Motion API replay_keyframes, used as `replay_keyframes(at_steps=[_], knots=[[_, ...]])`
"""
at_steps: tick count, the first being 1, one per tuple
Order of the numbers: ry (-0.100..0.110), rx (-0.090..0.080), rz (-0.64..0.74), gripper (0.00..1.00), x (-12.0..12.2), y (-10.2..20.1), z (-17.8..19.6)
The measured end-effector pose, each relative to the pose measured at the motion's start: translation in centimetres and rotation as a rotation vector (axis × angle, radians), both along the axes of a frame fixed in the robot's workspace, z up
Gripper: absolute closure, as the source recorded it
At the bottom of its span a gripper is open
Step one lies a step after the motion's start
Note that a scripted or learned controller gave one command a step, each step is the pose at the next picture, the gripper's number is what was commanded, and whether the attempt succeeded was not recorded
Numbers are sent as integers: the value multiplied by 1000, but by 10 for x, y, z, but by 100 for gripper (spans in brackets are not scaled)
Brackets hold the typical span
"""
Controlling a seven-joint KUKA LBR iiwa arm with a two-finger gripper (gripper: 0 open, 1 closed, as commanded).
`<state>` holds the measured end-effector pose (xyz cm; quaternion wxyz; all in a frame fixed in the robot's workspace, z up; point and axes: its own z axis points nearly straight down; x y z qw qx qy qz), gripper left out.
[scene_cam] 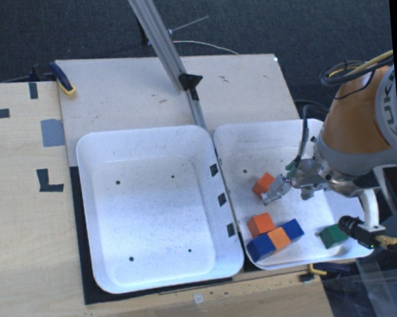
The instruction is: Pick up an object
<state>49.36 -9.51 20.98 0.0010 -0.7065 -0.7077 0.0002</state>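
Note:
My gripper (280,187) reaches into the right bin (233,144) from the right, its fingers low beside an orange cube (262,184) that lies just left of them. I cannot make out whether the cube is between the fingers. Nearer the front of the same bin lie another orange block (261,223), a blue block (261,245) with an orange piece (279,238) on it, and a green block (333,235) at the right front corner.
The left bin (88,157) stands beside the right one, sharing a raised rim. A slanted aluminium rail (164,43) crosses the bench behind the bins. A yellow-handled tool (63,79) lies at the back left.

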Motion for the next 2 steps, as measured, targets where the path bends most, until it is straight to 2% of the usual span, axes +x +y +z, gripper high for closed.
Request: replay_keyframes(at_steps=[1,2], knots=[[1,-3,-2,0,33,-34,-122],[-5,-1,5,0,96,5,-118]])
